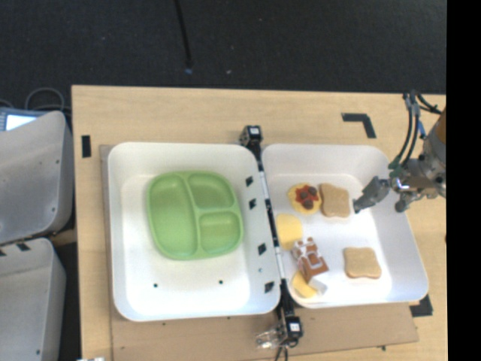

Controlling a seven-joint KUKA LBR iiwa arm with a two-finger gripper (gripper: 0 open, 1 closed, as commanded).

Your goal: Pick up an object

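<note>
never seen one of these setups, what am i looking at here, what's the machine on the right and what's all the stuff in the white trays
This is one picture from a camera fixed above a wooden bench, looking down at a slant. Two shallow white bins sit side by side. The left bin holds a green divided plate. The right bin holds toy food: two toast slices, one near the top and one lower, a small tart with red topping, yellow cheese-like pieces, and a brown-and-white piece.

The machine at the right is a robot arm. Its grasping part, the end effector, hangs low over the right bin beside the upper toast. I see nothing between its fingers, so it holds nothing yet.
</note>
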